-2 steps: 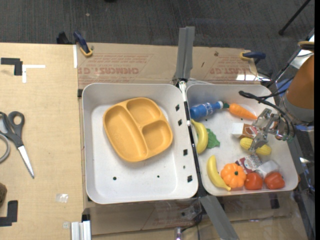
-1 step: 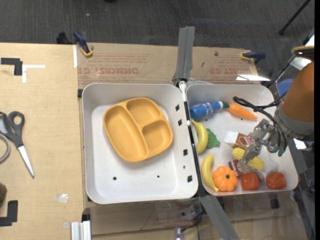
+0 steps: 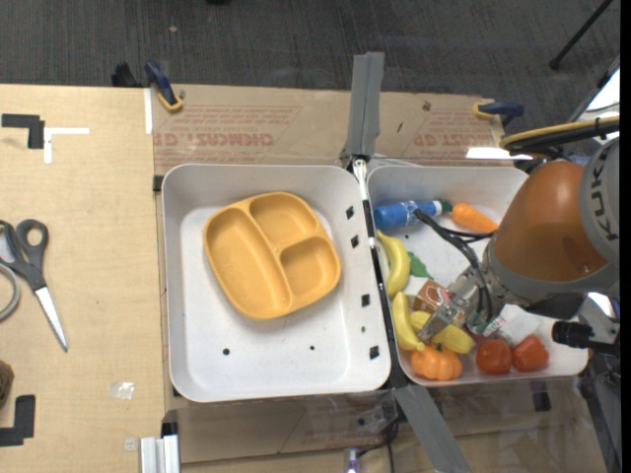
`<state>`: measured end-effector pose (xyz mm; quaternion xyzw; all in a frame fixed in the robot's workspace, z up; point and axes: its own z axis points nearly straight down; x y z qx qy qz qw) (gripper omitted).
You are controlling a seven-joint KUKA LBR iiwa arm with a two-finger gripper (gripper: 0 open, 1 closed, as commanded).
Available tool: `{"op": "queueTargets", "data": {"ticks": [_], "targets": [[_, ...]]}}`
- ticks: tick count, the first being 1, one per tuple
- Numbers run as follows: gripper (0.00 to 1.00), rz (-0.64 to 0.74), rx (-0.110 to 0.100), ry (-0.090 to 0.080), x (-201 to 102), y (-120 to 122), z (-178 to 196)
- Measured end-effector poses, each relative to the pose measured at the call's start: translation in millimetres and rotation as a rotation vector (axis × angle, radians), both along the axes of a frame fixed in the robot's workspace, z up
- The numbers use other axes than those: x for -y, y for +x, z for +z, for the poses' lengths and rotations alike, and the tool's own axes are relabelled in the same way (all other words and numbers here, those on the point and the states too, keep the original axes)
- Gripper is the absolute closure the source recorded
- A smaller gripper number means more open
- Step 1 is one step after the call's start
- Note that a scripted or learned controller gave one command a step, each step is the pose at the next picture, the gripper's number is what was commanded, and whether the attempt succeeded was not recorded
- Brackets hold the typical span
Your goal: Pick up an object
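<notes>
2 shallow white bins sit side by side on the bench (image 3: 79, 264). The left bin (image 3: 187, 363) carries a yellow-orange divided plate (image 3: 271, 254) with 3 compartments, lying slightly turned. The right bin (image 3: 394, 180) is crowded with toy food: a blue bottle (image 3: 398, 214) near its upper left corner, a carrot (image 3: 471, 219) beside that, 2 bananas (image 3: 394, 262) running down the left wall, a green scrap (image 3: 418, 265) just right of the upper banana, a small brown packet (image 3: 430, 294), an orange pumpkin-like piece (image 3: 435, 363) at the front edge, and 2 red tomatoes (image 3: 494, 356) to its right.

The arm (image 3: 547, 230), grey with a broad orange band, reaches in from the right over the right bin. The hand (image 3: 441, 321) is down among the items, just above the pumpkin-like piece and touching or nearly touching the lower banana and the brown packet. Whether its grip is open or closed, I cannot tell; the parts blur into the clutter there, and nothing can be seen held.

On the bench at far left lie a pair of scissors (image 3: 35, 274). A grey tape strip (image 3: 366, 101) runs up from the seam between the bins.
</notes>
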<state>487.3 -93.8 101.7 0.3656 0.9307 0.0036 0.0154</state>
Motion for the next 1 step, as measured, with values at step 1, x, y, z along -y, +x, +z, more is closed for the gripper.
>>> {"op": "queueTargets", "data": {"ticks": [1], "targets": [[1.0, -0.081, -0.03, 0.004, -37.1, -0.3, 120.0]]}}
